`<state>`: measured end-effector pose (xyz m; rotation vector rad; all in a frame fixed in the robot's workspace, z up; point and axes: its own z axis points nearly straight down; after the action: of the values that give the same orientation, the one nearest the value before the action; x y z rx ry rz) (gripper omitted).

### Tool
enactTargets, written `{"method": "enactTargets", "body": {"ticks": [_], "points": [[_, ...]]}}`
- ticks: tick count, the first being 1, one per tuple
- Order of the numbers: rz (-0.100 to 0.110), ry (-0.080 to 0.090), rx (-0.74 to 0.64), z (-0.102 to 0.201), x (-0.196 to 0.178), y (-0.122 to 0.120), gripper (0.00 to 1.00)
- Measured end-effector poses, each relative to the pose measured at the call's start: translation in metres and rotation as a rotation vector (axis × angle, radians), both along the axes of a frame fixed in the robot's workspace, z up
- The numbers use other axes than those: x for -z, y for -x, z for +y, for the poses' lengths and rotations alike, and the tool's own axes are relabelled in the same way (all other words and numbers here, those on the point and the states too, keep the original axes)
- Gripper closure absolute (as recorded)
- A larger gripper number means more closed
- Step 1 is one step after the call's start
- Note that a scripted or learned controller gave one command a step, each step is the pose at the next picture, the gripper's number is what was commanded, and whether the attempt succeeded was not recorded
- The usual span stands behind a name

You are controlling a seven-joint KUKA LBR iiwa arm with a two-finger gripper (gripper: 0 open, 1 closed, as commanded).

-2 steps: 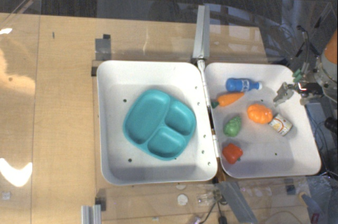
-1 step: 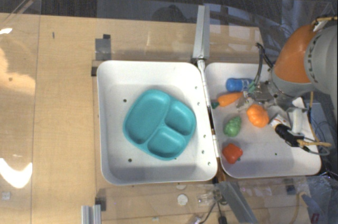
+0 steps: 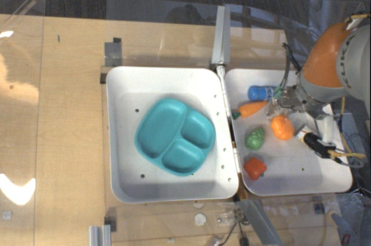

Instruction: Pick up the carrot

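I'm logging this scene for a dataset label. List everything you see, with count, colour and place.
bins: 2, white, side by side on the bench
divided plate: 1, teal, in the left bin
carrot: 1, orange, right bin, near the divider
blue item: 1, blue, right bin, far side
orange fruit: 1, orange, right bin, middle
green item: 1, green, right bin
red item: 1, red, right bin, near edge
arm: 1, grey and orange, right
hand: 1, above the right bin beside the carrot

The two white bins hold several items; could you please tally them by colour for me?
Orange: 2, the carrot and a round orange fruit
Blue: 1, a blue item
Green: 1, a green item
Red: 1, a red item
Teal: 1, the divided plate
Total: 6
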<state>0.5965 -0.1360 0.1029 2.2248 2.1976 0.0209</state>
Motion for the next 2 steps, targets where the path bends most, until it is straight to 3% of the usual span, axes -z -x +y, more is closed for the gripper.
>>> {"method": "enactTargets", "body": {"ticks": [1,2], "points": [[0.013,-0.002,0.079,0.0548,-0.0696,0.0016,1.00],[0.013,-0.002,0.079,0.0547,-0.0692,0.0017,0.00]]}}
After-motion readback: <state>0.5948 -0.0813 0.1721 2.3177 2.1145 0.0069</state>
